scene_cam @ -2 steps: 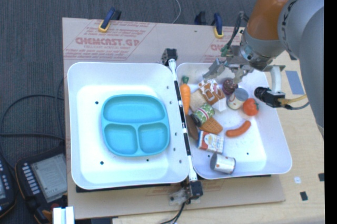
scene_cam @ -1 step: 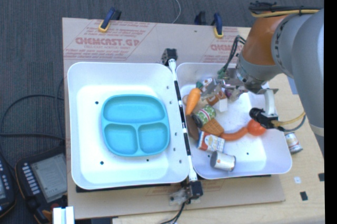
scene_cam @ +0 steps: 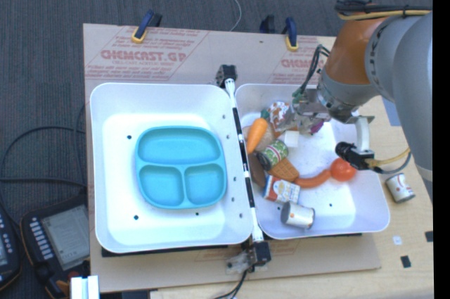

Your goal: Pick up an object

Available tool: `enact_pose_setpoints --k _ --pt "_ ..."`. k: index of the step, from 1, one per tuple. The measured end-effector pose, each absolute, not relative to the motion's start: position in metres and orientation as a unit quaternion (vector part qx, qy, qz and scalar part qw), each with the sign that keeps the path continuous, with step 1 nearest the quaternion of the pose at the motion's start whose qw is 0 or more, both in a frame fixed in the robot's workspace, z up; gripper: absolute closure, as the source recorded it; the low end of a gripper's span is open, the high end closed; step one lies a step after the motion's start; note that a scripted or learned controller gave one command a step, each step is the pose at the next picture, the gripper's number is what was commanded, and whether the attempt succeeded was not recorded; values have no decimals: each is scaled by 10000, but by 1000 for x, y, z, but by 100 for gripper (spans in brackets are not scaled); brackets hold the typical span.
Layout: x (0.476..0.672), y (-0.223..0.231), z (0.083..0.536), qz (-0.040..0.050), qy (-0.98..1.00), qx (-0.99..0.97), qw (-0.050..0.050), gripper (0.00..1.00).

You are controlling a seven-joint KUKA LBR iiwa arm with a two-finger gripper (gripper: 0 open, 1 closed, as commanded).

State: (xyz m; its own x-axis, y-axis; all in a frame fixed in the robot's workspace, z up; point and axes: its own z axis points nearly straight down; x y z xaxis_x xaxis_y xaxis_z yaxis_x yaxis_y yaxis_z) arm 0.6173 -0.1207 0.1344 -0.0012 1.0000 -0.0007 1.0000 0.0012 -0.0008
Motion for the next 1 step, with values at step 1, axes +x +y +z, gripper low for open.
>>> enact_pose_setpoints --k 1 --pt "572 -56 184 4 -7077 -7065 7 100"
